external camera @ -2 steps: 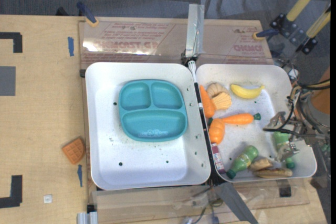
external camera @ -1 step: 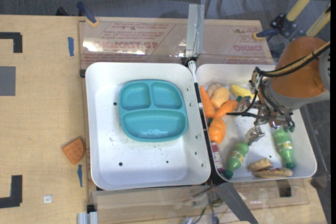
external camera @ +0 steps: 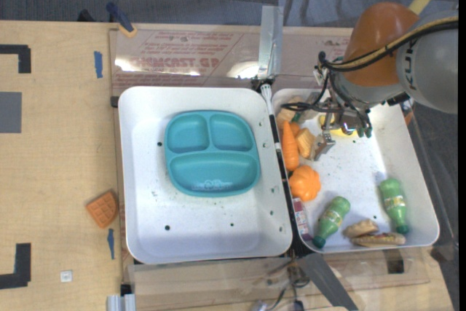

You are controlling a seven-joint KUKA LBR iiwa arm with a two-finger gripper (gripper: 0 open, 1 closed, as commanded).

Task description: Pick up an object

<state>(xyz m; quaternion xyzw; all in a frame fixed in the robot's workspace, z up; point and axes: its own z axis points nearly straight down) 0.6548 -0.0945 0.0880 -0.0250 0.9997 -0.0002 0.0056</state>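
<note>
A small orange waffle-shaped toy point(external camera: 103, 208) lies on the bench well left of the left bin point(external camera: 138, 156). That bin holds one teal divided plate point(external camera: 212, 154) with three compartments, sitting near its middle.

Just right of the left bin, touching it along the shared edge, is the right bin point(external camera: 419, 178). Against its wall nearest the left bin lie one carrot point(external camera: 290, 145) and, just below it, one round orange fruit point(external camera: 305, 183). A pale, bread-like piece point(external camera: 305, 143) sits touching the carrot's far side. Farther from the left bin, along the right bin's near edge, one green bottle point(external camera: 331, 217) lies tilted, then one sandwich-like roll point(external camera: 373, 233), then a second green bottle point(external camera: 393, 203) close to the far wall. That makes two bottles and one each of the others.

The gripper point(external camera: 325, 141) hangs low over the upper part of the right bin, just beyond the bread-like piece, with cables and the orange band of the arm point(external camera: 382, 40) above it. How far its fingers are parted cannot be told, and nothing can be seen between them.
</note>
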